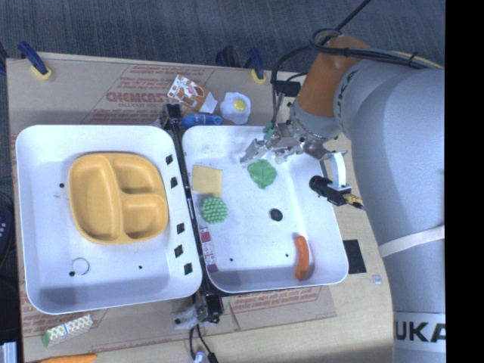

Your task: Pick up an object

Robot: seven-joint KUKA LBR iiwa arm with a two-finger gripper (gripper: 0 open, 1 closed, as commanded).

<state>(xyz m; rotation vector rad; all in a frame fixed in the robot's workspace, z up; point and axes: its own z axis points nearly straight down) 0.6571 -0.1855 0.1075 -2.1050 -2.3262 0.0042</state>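
Pincer [261,151] hovered just above green leafy toy [262,174], upper middle of right bin [325,267]; grip state unclear. Judged light, soft, crumpled; best pinched across middle.

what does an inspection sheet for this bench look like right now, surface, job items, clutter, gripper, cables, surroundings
surface: cardboard-covered bench bearing a left bin and a right bin, side by side.
job's things: right bin holds a green leafy piece, yellow block, green bumpy ball, orange sausage and small dark disc; left bin holds a yellow divided tray.
clutter: fried egg toy and printed packet behind the bins; striped wrapper at the front.
grippers: gripper low over the right bin's far end, just above the leafy piece; finger state unclear.
cables: black cable running to the wrist.
surroundings: blue clamps on the bench edge; grey floor.
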